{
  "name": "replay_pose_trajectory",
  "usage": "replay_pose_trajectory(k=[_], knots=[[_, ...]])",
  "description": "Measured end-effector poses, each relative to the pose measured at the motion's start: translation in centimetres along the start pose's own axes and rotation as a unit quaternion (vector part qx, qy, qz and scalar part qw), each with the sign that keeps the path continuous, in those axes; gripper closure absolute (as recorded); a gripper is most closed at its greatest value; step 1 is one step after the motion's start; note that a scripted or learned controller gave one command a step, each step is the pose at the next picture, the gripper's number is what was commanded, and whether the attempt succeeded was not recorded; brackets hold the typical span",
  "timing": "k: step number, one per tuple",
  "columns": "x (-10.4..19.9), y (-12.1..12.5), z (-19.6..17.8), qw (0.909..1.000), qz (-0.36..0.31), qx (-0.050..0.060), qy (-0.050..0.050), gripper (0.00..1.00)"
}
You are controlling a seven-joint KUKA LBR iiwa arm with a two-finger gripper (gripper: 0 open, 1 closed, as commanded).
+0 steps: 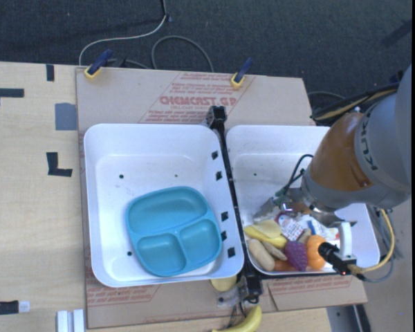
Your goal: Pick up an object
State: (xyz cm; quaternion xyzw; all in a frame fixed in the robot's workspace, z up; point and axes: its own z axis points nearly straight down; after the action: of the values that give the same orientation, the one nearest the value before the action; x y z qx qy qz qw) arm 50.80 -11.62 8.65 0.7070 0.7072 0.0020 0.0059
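Toy food lies heaped in the front of the right bin [263,147]: a yellow banana [263,232], a tan potato-like piece [262,255], purple grapes [297,255] and an orange fruit [314,250]. My gripper [289,211] is lowered into this heap from the right, just behind the banana and over a white and red item [292,225]. The grey arm with its orange band [339,161] hides the bin's right half.
In the left bin [117,151] lies a blue divided plate [174,230]. A black divider [223,178] runs between the bins. Another banana [245,319] and a yellow piece [223,282] lie outside at the front edge. Cables trail near the orange fruit.
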Motion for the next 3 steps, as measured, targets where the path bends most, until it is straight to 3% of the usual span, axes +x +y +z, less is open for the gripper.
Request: replay_pose_trajectory(k=[1,2,3], knots=[[1.8,4.9,0.0,1.0,-0.001,0.004,0.002,0.0],[-0.3,11.5,0.2,1.0,-0.001,0.003,0.002,0.0],[-4.7,16.4,-5.7,1.0,0.0,0.002,0.001,0.0]])
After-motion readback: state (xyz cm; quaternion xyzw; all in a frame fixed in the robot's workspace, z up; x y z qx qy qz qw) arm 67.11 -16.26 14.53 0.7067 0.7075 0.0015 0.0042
